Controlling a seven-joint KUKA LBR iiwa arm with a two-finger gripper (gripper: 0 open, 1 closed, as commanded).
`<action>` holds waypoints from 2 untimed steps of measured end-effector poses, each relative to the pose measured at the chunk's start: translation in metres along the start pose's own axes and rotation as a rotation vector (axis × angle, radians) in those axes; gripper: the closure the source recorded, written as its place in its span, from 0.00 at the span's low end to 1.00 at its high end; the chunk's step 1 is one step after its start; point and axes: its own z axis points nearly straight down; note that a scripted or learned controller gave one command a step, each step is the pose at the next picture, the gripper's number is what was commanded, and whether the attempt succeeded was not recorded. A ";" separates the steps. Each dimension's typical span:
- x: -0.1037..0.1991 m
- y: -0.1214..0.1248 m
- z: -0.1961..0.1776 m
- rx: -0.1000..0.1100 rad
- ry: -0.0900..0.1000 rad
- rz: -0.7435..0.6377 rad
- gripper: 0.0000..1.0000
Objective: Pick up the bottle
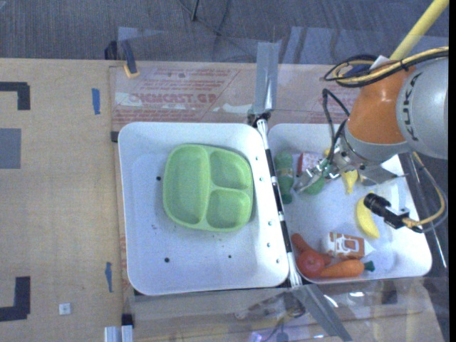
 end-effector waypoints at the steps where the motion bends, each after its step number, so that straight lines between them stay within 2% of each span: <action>1: -0.068 0.027 0.004 0.007 0.005 -0.173 0.00; 2: -0.046 -0.037 -0.070 0.020 0.012 -0.079 0.00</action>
